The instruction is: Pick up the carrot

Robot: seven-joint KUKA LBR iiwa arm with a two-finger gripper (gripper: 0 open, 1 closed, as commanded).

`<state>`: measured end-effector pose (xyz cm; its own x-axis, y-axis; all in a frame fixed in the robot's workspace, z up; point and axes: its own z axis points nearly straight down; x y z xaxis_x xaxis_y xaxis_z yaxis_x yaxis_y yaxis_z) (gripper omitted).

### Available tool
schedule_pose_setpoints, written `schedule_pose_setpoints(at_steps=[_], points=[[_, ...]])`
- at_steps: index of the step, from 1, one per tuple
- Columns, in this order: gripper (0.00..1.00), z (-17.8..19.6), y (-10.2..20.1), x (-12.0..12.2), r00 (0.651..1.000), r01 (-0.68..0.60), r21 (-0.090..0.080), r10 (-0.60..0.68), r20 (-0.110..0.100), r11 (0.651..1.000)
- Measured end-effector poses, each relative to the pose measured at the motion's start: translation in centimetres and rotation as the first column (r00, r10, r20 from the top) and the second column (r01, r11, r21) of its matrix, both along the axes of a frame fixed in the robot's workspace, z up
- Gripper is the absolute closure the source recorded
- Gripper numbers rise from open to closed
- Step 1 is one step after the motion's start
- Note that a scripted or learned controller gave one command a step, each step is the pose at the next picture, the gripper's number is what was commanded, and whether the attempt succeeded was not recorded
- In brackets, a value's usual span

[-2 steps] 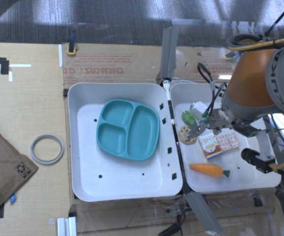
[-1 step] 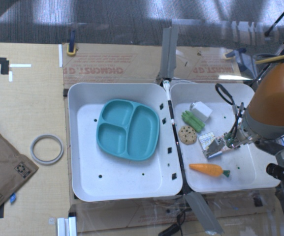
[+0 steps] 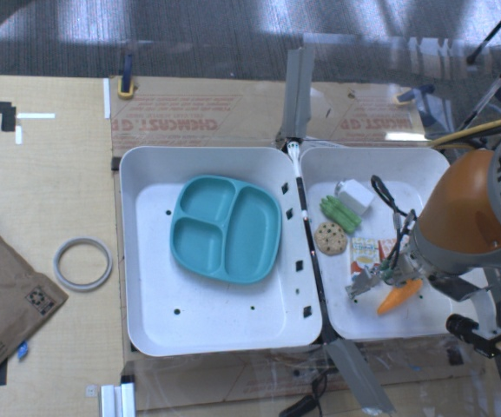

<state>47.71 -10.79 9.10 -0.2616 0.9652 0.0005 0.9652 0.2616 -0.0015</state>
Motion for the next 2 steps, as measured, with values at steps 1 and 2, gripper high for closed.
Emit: schedule_pose_setpoints(at_steps=[1,2], points=[[0.0,0.03,-6.71,0.0,0.983,0.183,-0.001,-0.183,0.001,0.983],[1.0,0.92,-6.72,0.0,0.983,0.185,-0.001,-0.185,0.0,0.983]])
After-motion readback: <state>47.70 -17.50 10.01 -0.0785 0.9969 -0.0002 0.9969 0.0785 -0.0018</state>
